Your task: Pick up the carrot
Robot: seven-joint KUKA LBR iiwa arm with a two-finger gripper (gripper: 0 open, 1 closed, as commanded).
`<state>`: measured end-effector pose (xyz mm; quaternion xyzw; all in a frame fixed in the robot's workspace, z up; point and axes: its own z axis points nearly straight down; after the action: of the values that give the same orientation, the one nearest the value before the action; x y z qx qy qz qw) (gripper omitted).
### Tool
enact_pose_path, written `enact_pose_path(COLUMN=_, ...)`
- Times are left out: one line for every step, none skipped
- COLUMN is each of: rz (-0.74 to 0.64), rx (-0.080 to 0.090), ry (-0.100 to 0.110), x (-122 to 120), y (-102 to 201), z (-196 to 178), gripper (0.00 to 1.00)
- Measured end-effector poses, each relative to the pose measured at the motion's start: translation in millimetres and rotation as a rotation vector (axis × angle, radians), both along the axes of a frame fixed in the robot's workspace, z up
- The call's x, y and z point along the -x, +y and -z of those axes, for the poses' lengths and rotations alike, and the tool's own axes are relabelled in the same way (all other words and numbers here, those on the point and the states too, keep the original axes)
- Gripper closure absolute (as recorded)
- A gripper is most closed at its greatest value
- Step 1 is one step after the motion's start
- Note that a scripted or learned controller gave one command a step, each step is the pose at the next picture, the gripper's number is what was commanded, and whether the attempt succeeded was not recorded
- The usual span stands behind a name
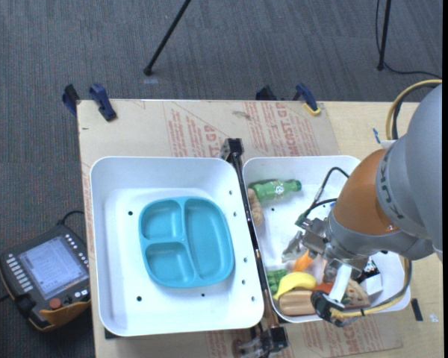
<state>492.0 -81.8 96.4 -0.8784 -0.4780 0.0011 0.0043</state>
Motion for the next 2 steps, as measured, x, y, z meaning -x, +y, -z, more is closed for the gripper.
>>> enact_pose_path(rz=-0.001, rx=-0.003, ry=0.003, x=0.3, y=-0.1, z=-9.3, gripper=1.00)
enact_pose_path(rz=0.000, rx=-0.003, ry=0.003, x=0.3, y=-0.2, z=-9.2, gripper=0.00)
